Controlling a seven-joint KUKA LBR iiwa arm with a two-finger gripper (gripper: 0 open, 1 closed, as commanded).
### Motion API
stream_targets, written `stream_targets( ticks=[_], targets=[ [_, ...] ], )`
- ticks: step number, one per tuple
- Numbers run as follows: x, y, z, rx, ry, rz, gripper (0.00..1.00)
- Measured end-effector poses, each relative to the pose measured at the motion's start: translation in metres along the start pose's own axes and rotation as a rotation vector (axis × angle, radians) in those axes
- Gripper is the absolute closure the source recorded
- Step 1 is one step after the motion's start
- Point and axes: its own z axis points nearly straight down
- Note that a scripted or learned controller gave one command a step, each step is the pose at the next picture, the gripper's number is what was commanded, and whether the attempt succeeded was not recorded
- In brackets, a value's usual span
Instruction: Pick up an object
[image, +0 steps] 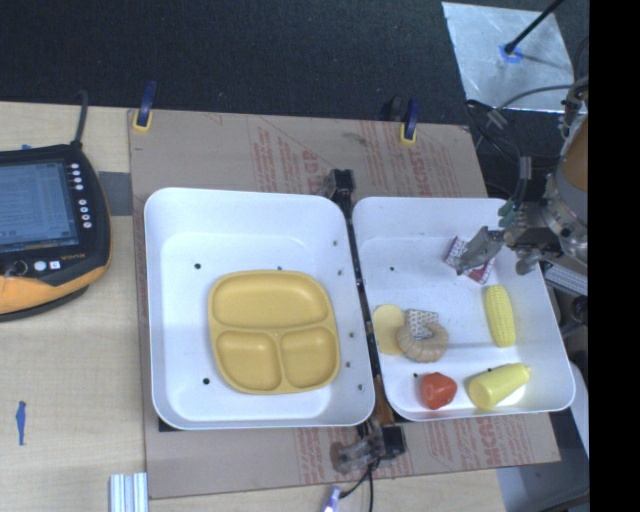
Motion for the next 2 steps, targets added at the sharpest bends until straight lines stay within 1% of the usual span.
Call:
stream_targets(
  ticks=[1, 2],
  targets=[
    [-0.071, 0.069, 0.099, 0.002, -0.002, 0.001, 0.0],
    [-0.09, 0.047, 0.171, 0.002, -0.001, -0.001, 0.0]
  ],
)
